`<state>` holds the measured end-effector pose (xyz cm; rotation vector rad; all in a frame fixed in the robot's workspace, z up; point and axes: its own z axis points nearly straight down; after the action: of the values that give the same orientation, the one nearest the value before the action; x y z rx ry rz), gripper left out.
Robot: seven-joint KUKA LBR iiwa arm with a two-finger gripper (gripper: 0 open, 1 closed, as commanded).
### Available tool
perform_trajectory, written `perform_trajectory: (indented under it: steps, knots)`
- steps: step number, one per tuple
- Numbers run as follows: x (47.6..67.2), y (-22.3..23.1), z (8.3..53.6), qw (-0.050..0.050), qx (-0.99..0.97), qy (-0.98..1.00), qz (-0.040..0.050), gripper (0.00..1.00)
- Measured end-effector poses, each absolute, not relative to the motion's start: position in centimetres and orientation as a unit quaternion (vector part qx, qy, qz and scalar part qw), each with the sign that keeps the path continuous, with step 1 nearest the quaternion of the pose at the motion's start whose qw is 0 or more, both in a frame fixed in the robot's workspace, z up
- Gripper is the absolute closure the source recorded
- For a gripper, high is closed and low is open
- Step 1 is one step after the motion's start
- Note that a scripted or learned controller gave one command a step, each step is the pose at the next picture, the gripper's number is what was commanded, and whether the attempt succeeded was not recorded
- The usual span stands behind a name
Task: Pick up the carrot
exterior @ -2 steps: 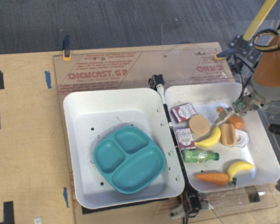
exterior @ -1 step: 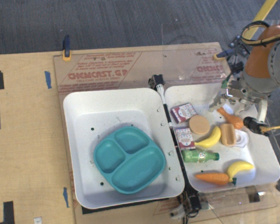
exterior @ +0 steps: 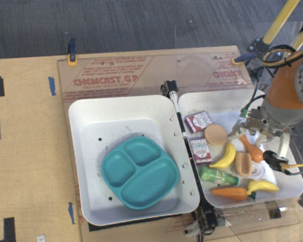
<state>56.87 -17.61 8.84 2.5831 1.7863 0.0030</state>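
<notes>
**Carrot not yet lifted**

Nearest the lens, at the 6 o'clock edge of the right-hand shallow white plastic bin (exterior: pixel 297 185): the long orange toy carrot with a green stalk end (exterior: pixel 229 193), flat on the bin floor, stalk towards 3 o'clock. Just beside that stalk, a small yellow curved toy fruit (exterior: pixel 263 186); just at 12 o'clock of the carrot, a green plastic packet (exterior: pixel 218 177), and beyond it a yellow toy banana (exterior: pixel 225 156).

At 1 o'clock of the carrot and apart from it, over the 3 o'clock side of the same bin: the metal two-finger gripper (exterior: pixel 252 132), above a second, shorter orange piece (exterior: pixel 252 150). Cannot tell whether spread, pressed together or pinching anything.

To the left, a second white bin (exterior: pixel 86 149) with a teal divided plastic plate (exterior: pixel 140 172).

Judged from this: nothing secured. Left to do: reach the carrot, close on it, raise it out.
</notes>
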Motion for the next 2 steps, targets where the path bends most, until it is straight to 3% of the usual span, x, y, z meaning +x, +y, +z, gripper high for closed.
perform_trajectory:
  steps: [1, 2]
  knots:
    - [52.8, -19.9, 9.0, -0.003, 0.848, 0.529, 0.0077, 0.0]
    - [48.7, -17.2, 8.9, 0.004, 0.808, 0.589, 0.0034, 0.0]
